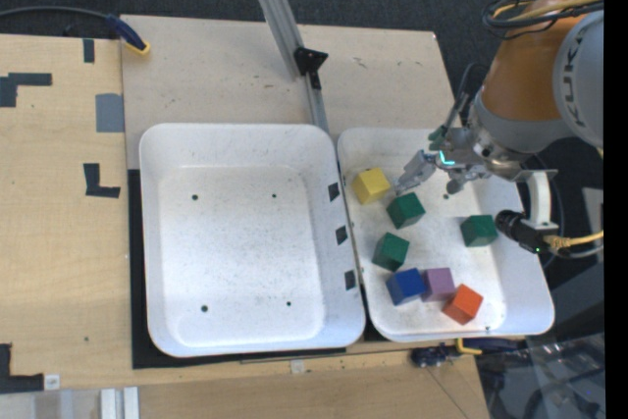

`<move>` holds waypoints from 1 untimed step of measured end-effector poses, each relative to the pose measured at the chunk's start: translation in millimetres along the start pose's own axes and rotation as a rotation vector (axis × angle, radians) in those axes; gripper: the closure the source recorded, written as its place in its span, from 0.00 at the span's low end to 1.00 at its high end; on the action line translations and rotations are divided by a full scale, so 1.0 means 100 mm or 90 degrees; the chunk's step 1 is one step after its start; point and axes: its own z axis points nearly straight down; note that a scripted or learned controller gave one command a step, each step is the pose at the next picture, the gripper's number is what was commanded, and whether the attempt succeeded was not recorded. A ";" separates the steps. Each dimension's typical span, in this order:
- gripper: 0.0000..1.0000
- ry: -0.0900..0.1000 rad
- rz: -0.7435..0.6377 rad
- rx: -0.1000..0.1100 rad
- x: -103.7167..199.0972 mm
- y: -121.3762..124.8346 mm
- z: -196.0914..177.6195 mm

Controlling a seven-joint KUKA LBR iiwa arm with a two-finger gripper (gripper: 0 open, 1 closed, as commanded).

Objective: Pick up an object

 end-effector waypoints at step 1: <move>0.00 0.000 0.000 -0.003 0.00 0.01 -0.02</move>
